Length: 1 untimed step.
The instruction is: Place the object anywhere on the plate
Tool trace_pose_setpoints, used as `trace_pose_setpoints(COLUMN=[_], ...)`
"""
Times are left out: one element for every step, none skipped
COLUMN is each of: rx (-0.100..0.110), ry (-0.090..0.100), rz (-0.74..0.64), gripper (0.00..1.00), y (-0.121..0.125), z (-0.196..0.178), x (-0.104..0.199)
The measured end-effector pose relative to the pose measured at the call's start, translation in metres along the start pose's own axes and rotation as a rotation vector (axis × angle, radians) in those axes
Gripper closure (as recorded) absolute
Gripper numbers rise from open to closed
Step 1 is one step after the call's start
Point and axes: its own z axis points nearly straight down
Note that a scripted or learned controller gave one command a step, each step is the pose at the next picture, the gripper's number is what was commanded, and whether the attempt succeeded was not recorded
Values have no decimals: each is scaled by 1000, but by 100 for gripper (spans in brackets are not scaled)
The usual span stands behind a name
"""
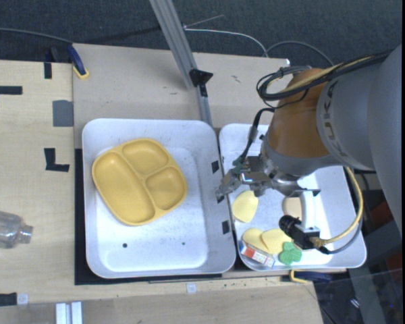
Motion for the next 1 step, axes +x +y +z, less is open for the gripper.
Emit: trace_pose_setpoints(rx=[5], ry=[-2], rz=[6], gripper=[100], y=[-1], z=[-7], x=[-4])
